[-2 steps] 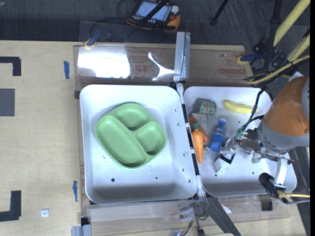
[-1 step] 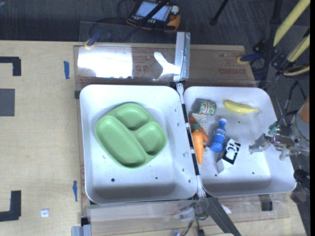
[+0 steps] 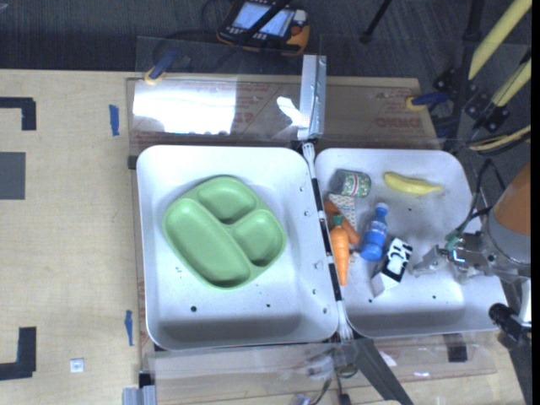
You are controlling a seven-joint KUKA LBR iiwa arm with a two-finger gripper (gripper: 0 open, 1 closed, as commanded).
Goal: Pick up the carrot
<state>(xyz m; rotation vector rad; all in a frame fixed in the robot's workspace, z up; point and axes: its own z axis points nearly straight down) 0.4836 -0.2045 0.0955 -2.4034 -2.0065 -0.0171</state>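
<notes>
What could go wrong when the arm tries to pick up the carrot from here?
The carrot lies against the right bin's left wall, so a finger may hit the wall. The blue bottle and a small carton crowd it and could be grabbed or pushed instead.

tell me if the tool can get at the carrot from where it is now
Probably yes, but tightly. The carrot lies against the right bin's left wall, with the blue bottle close beside it. The tool sits over the same bin, nothing above the carrot.
</notes>
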